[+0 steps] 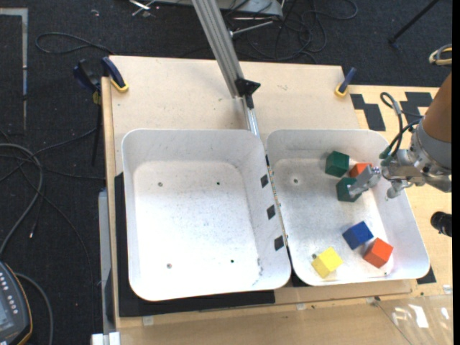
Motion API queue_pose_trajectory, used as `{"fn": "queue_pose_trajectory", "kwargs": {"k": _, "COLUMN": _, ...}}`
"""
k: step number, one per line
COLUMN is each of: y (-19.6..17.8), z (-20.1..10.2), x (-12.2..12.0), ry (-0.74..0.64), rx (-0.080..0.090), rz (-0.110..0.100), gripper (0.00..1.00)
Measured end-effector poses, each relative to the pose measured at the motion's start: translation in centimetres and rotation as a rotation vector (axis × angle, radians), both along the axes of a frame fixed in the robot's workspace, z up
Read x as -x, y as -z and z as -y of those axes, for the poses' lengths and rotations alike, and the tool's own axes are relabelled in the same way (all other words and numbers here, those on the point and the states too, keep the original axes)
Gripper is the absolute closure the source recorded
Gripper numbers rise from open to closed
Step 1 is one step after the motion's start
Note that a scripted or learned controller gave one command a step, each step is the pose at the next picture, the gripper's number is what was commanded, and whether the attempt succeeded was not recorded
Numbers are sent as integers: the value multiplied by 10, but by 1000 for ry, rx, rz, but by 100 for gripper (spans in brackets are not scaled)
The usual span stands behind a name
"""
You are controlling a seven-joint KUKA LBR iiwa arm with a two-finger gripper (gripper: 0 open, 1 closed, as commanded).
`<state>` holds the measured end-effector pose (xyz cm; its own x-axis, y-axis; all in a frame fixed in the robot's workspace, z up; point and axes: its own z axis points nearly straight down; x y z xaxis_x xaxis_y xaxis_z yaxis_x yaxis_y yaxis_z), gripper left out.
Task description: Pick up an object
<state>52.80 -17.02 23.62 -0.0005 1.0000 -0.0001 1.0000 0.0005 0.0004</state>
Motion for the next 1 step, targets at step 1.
{"fn": "queue_pose_trajectory", "kwargs": {"k": 1, "y": 144, "z": 10, "x": -50, "ry": -2, "rx": 2, "rz": 1, "gripper": 0}}
